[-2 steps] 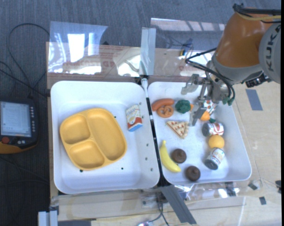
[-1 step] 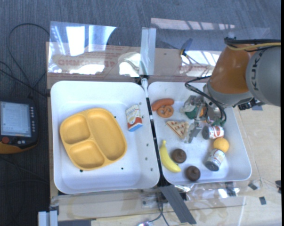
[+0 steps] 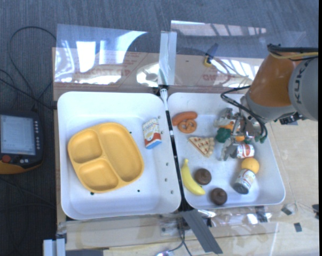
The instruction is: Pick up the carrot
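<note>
The carrot [image 3: 224,134], orange with a dark green top, lies in the right bin [image 3: 273,188] near its upper right part. My gripper [image 3: 231,132] is down right over it, reaching in from the right under the orange wrist band [image 3: 273,81]. Gripper parts cover much of the carrot, so only the green top and a bit of orange show. Whether it is held is unclear from this view.
Around the carrot lie a sausage [image 3: 183,117], a pretzel [image 3: 188,126], a waffle wedge [image 3: 202,145], a banana [image 3: 191,178], two chocolate donuts [image 3: 203,176], two cans [image 3: 245,151] and a lemon [image 3: 250,165]. The left bin holds a yellow divided plate [image 3: 104,156] and a small carton [image 3: 151,133].
</note>
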You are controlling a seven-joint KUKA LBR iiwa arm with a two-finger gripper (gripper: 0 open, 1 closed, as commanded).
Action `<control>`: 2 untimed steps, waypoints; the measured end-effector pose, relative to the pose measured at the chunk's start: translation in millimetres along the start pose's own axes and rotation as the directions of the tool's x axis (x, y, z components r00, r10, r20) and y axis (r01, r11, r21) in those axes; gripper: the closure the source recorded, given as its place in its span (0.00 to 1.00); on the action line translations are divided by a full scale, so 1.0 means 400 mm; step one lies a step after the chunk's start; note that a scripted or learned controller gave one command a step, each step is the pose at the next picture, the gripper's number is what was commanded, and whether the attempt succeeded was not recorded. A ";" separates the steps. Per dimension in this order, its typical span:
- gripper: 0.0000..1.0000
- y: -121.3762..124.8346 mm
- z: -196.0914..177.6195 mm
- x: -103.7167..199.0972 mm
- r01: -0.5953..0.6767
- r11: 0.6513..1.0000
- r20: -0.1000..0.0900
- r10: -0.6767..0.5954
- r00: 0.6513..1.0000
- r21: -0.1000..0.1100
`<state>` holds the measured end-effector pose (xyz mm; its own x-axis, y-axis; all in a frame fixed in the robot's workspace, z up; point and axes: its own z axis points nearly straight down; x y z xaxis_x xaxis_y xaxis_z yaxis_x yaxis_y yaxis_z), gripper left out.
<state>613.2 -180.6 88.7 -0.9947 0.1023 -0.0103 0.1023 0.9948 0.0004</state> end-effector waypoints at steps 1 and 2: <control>1.00 0.002 -0.029 -0.008 0.001 1.000 0.008 -0.001 1.000 0.002; 1.00 0.114 -0.120 0.060 -0.090 0.996 -0.009 0.090 0.996 0.000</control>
<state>593.6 -132.9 136.3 -0.9816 0.1910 -0.0012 0.1910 0.9816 0.0017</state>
